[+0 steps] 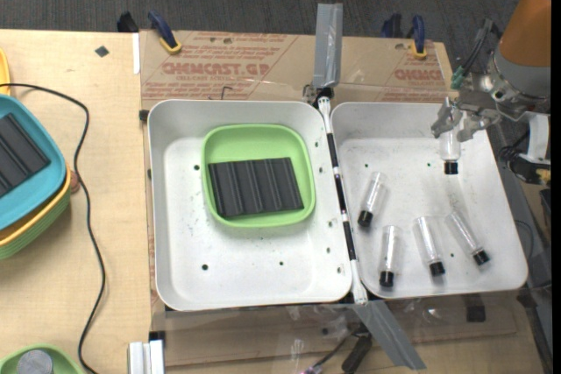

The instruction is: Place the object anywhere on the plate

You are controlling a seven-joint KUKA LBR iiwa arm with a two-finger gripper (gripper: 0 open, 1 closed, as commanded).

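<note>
The two-finger tool [452, 134] grips a clear plastic black-capped tube [450, 155] hanging upright over the right bin [351, 144], far right of the green square plate [216, 149].

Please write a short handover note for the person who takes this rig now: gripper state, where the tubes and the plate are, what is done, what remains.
Gripper: above the back of the right bin, with one clear tube hanging upright between its jaws, black cap down.
Four more tubes lie on the right bin's floor: one near the divider, three along the front.
Green plate: in the left bin, carrying a dark ribbed insert, no tube on it.
Done: one tube gripped, apparently lifted.
Left: carry it over the divider and set it on the plate.
</note>
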